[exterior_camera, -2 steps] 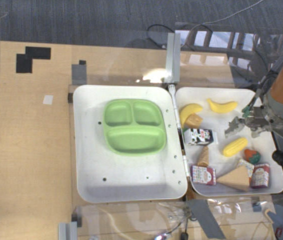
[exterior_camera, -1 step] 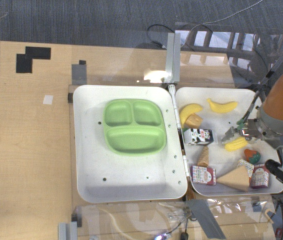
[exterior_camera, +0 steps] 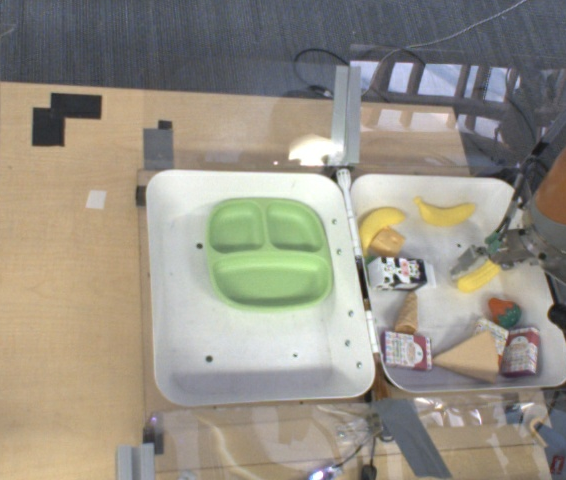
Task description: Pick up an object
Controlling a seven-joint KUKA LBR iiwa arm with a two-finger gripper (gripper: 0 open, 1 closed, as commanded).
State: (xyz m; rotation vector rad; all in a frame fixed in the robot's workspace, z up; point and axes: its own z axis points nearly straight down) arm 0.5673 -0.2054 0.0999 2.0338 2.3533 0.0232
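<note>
green tray in left bin, bananas in right bin

The surface looks like pale, matt wood grain. Both white bins appear to be smooth plastic with a soft sheen. The green divided tray is smooth, matt plastic. The yellow bananas look like glossy plastic, and the small cartons like printed paper.
</note>
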